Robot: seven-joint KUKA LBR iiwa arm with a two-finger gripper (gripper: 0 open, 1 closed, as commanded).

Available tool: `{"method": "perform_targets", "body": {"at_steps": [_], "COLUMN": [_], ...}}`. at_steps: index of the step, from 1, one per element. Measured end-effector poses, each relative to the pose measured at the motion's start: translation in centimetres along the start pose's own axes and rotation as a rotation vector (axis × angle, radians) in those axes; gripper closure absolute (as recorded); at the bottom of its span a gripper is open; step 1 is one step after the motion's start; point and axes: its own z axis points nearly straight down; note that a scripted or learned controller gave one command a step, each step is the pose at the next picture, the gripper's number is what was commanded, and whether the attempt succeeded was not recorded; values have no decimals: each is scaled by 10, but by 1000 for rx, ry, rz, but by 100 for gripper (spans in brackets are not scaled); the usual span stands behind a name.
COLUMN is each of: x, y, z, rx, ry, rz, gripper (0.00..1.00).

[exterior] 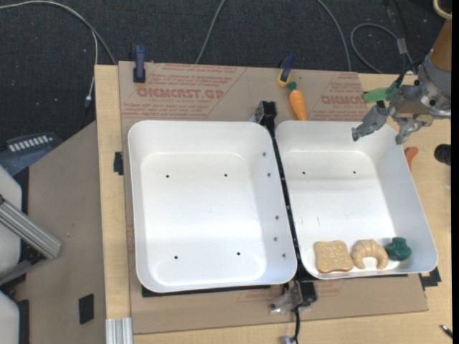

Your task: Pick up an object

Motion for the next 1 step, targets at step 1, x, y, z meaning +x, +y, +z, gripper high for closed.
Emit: {"method": "perform_targets", "body": {"at_steps": [1], "x": [30], "y": [-74], "z": [121], "rx": [12], "ry": [3], "rz": [0], "gripper": [0]}}
